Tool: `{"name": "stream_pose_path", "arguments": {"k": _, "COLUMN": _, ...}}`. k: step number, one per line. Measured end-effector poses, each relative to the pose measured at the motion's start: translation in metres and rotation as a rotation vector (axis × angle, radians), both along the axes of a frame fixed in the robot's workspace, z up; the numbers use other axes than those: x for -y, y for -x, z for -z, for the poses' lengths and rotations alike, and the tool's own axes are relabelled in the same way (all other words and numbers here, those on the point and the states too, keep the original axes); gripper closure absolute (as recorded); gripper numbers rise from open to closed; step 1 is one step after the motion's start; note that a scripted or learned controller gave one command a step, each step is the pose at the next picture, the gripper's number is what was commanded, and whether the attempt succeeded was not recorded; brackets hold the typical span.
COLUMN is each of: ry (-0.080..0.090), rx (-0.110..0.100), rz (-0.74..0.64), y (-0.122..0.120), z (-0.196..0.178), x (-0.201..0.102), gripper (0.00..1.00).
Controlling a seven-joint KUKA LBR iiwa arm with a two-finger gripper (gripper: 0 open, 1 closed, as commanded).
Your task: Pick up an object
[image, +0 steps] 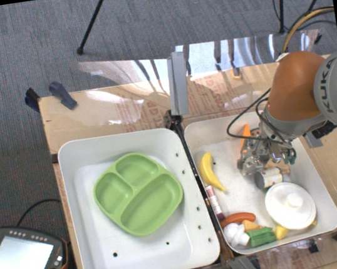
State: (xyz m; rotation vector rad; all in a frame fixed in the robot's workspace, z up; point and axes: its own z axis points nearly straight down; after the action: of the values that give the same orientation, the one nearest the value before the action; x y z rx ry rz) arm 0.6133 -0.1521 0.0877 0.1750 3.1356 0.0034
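Checked in on the rig and the gripper [263, 161] was down low in the right bin [222, 130], toward the far right of it, sitting right over what looked like a small can [269, 178] lying on its side. From that slanted overhead angle the wrist hid the business end, so I honestly couldn't tell if it was spread or clamped on anything, and I wasn't going to call it a grasp. The can was just beside the white lidded bowl [290, 205] and near an orange carrot-looking piece [245, 132], with the toy banana [210, 172] further off toward the bin's left wall. My read on the can: rigid, smooth-sided and probably light. It wouldn't crush, but it could easily roll or squirt out of a pinch. I figured the best hold was across the curved body around mid-length, square to its axis, not on the flat ends. The bowl being that close worried me a bit, since a nudge could shove the can up against it. If the can turned out too slippery, the banana looked like the easier pick, with bare floor around it and a narrow middle to grab. The green divided plate [138, 193] over in the left bin [78, 164] was well away from all this.
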Motion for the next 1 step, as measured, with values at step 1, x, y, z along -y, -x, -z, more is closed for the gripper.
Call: {"name": "stream_pose_path", "arguments": {"k": 1, "ry": 0.001, "rx": 0.002, "rz": 0.201, "y": -0.0237, "z": -0.0012, "x": 0.0243, "gripper": 1.0}}
